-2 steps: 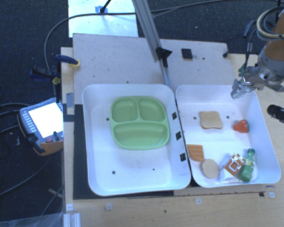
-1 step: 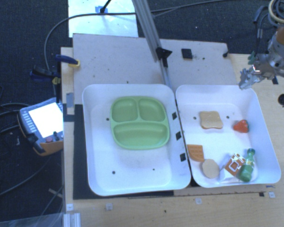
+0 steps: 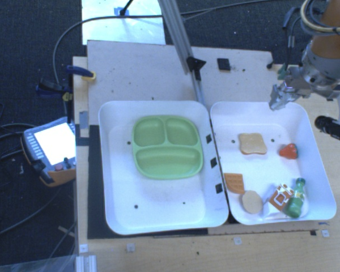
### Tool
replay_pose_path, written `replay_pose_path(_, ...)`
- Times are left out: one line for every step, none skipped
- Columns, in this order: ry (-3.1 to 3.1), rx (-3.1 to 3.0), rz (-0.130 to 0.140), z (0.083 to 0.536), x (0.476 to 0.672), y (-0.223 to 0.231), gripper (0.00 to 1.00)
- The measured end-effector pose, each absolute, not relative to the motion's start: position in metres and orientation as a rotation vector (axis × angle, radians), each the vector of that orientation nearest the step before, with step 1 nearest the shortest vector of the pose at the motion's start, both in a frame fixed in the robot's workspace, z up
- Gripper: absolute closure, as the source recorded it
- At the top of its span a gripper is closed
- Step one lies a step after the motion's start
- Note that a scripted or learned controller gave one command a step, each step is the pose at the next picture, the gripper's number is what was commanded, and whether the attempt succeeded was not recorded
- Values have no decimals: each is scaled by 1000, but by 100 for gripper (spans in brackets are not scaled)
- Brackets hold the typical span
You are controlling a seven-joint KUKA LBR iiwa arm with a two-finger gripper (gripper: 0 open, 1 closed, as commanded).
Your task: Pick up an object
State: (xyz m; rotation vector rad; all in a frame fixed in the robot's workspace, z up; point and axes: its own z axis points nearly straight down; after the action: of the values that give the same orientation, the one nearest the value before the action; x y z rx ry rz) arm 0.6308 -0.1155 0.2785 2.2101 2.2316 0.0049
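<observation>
The gripper (image 3: 279,100) hangs over the far rim of the right bin (image 3: 316,146), whether its jaws are spread I cannot tell, while the toast slice (image 3: 253,144), nearest candidate, lies flat below, unobstructed, likely the easiest pick.

Divided plate (image 3: 168,147) in left bin (image 3: 110,169); toast (image 3: 253,144) in right bin (image 3: 317,152).
</observation>
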Motion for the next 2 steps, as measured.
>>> replay_pose_path(2231, 2212, 2, 280, 614, -68, 100)
replay_pose_path(2233, 2211, 3, 281, 604, -15, 100)
